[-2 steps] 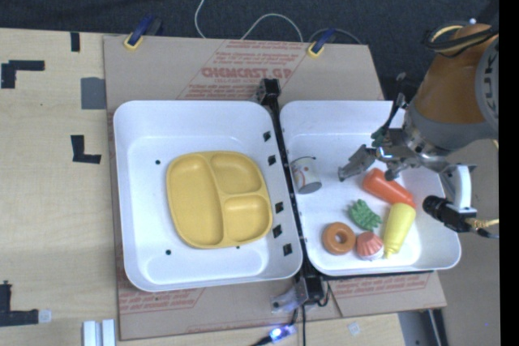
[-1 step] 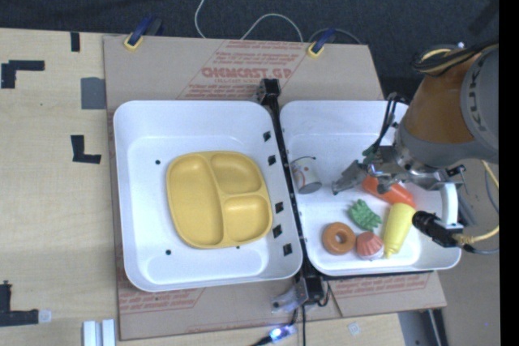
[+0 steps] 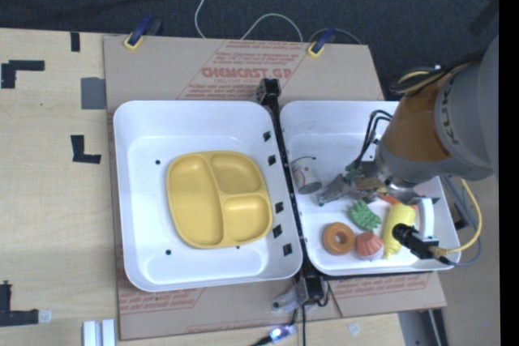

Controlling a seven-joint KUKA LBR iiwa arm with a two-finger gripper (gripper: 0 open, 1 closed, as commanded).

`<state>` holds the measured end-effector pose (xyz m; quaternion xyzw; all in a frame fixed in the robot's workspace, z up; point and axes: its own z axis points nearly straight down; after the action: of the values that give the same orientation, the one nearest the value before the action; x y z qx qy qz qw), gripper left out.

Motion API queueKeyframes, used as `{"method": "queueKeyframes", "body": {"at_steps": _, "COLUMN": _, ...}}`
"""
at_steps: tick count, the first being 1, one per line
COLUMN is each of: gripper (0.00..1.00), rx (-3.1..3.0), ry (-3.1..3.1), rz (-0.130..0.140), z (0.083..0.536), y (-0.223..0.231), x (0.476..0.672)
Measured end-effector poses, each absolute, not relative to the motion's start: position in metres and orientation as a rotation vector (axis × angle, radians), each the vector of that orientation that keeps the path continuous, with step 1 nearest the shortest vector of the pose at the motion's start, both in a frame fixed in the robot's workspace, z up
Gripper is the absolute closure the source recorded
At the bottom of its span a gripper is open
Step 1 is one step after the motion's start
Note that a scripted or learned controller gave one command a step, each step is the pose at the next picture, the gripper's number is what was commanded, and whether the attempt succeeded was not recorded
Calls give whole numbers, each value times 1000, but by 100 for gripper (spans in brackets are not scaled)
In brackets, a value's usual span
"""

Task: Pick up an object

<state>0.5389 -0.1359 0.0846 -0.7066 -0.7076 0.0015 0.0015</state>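
The pincer (image 3: 328,192) sits low in the right bin (image 3: 324,121), pointing toward the divider, and whether it is released or clenched I cannot tell; nothing shows between its tips. The toys lie toward the bin's near edge from it: a green piece (image 3: 365,215) just beside it, a brown ring (image 3: 337,238) near the front wall, a pink piece (image 3: 369,245) touching or nearly touching the ring, and a yellow piece (image 3: 399,228) whose long axis runs roughly front to back. A small grey cup (image 3: 305,173) stands just beside the pincer on the divider side. The cup looks the nearest pick, with bare bin floor behind it. The toys are crowded, and the front wall leaves little room beyond the ring. The left bin (image 3: 134,174) holds a yellow tray (image 3: 219,198), well apart from the arm
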Motion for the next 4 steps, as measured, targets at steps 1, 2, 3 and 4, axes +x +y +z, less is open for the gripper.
{"method": "queueKeyframes", "body": {"at_steps": 1, "gripper": 100, "rx": -2218, "ry": -2222, "rz": 3, "z": 98, "y": -136, "x": 540}}
{"method": "queueKeyframes", "body": {"at_steps": 2, "gripper": 100, "rx": -2220, "ry": -2225, "rz": -3, "z": 153, "y": -125, "x": 538}}
{"method": "queueKeyframes", "body": {"at_steps": 3, "gripper": 100, "rx": -2223, "ry": -2226, "rz": -3, "z": 214, "y": -127, "x": 546}}
{"method": "queueKeyframes", "body": {"at_steps": 4, "gripper": 100, "rx": -2223, "ry": -2226, "rz": -4, "z": 267, "y": -127, "x": 547}}
